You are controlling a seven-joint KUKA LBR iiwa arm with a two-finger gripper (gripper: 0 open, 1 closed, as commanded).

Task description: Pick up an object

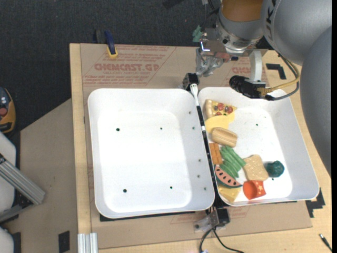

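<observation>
Two shallow white bins sit side by side on the bench, and all the toy food lies in the right bin [287,136], crowded against its left wall. At the far left corner of that bin is a pizza slice [220,108]; just nearer along the wall lies a yellow piece [220,122], with a tan bread roll [225,137] touching its near edge. Below the roll run a narrow orange strip [215,153] against the wall and a green pea pod [232,159] beside it, then a watermelon slice [226,177] and, at the near left corner, another yellow wedge [229,194]. Toward the near edge, slightly further from the wall, are a beige cracker-like block [256,168], a red piece [254,189] and a dark teal lump [274,168] (its shape is too small to make out). The left bin [142,152] shows its bare white floor with small dark dots. The arm [295,15] hangs over the far edge of the right bin, with the gripper [209,65] above the bench just beyond the bins' far rims, apart from every toy; whether its jaws are spread or pressed together cannot be told.
</observation>
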